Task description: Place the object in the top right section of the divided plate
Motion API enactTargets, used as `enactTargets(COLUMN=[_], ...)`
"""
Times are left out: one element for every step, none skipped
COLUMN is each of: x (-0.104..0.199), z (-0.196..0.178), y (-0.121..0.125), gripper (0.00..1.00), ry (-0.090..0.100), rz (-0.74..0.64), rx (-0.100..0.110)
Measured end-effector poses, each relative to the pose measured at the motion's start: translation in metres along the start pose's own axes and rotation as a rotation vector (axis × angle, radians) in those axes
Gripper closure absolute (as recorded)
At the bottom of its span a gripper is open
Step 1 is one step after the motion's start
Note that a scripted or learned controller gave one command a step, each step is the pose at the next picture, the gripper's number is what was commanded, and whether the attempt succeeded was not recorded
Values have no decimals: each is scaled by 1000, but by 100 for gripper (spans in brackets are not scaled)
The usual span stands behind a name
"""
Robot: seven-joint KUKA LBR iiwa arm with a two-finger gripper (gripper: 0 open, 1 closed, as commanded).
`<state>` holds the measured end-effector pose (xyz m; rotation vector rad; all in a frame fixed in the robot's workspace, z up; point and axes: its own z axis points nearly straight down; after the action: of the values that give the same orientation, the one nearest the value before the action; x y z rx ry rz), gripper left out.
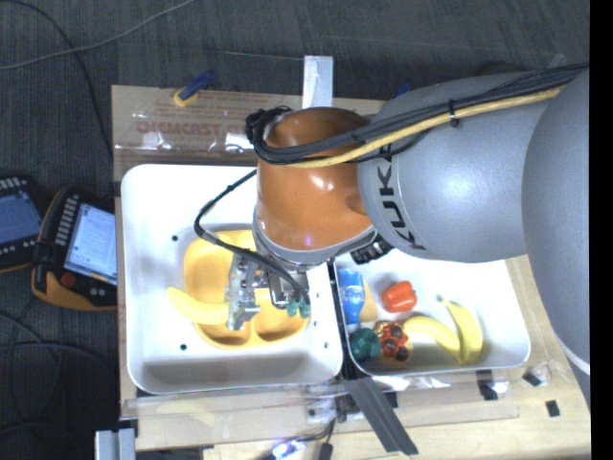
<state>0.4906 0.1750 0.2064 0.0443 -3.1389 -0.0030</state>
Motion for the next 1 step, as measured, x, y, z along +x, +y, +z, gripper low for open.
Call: enactTargets(x=[-1], z=[-7], y=[-24], gripper=[100], ry=[-2], rz=[-43], rx=[3])
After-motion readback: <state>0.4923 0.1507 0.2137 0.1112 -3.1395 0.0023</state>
